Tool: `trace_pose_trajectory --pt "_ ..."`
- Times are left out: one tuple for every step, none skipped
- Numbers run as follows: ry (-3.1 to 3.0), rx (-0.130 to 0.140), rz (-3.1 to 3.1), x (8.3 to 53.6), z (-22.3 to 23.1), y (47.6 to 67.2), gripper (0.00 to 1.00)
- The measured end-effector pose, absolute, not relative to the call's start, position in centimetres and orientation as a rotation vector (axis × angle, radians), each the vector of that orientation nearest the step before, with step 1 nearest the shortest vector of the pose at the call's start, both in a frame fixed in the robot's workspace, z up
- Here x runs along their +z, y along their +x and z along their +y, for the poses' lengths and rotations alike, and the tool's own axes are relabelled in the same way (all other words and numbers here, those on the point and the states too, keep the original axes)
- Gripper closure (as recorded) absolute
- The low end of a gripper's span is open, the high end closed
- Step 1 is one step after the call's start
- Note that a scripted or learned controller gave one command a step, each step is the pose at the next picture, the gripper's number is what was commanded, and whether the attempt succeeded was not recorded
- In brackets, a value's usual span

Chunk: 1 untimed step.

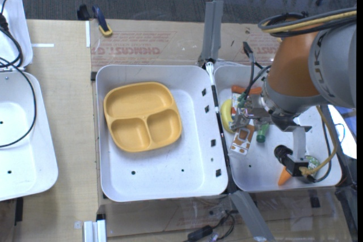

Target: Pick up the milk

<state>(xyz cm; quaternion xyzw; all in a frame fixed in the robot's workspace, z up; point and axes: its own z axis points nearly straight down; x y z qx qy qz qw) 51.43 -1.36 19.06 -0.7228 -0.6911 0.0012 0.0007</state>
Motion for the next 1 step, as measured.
trace_pose_trajectory --pt "-2.139 0.006 -2.301 29.32 -0.24 54.20 1.00"
